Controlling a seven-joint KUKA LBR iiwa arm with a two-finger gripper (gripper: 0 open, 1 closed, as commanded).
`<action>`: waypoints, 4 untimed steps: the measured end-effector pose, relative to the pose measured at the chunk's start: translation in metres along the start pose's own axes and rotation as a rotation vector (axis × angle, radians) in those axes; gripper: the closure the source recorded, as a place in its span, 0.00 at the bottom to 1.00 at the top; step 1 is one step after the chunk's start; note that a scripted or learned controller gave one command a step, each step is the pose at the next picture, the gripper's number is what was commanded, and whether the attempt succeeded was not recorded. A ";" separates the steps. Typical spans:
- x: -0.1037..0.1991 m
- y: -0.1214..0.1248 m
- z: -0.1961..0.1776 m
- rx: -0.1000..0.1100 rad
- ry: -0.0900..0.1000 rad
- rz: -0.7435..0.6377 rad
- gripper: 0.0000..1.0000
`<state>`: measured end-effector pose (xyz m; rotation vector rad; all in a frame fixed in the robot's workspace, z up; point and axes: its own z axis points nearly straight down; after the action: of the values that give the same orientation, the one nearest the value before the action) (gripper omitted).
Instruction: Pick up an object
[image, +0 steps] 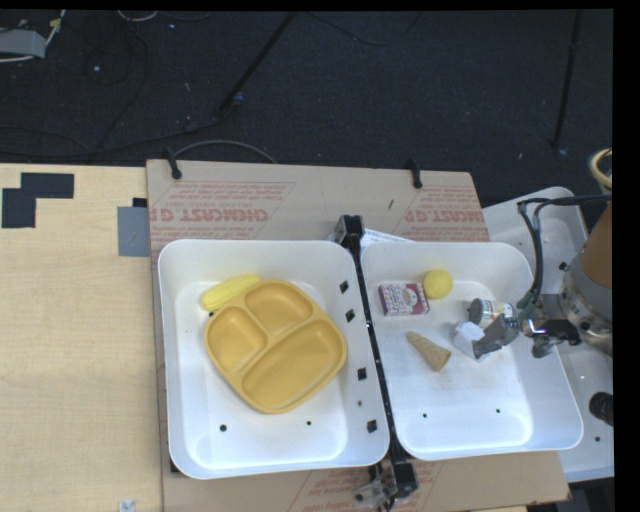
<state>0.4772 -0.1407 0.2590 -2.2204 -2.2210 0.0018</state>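
While jaws (487, 335) hover, cone (429, 351) lies diag., tip upper-left.

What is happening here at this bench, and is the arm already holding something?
A robot arm reaches in from the right, and its tool sits low in the right bin, near a small whitish object. Whether it grips anything is unclear. A tan cone, a pink carton and a yellow ball lie nearby. The left bin holds a yellow divided plate and a banana.
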 end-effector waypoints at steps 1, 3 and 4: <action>0.003 -0.001 0.044 0.007 0.003 0.000 0.00; 0.008 0.007 0.135 0.006 0.003 0.001 0.00; 0.007 0.007 0.123 0.005 0.002 0.005 1.00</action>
<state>0.4838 -0.1336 0.1361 -2.2225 -2.2114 0.0047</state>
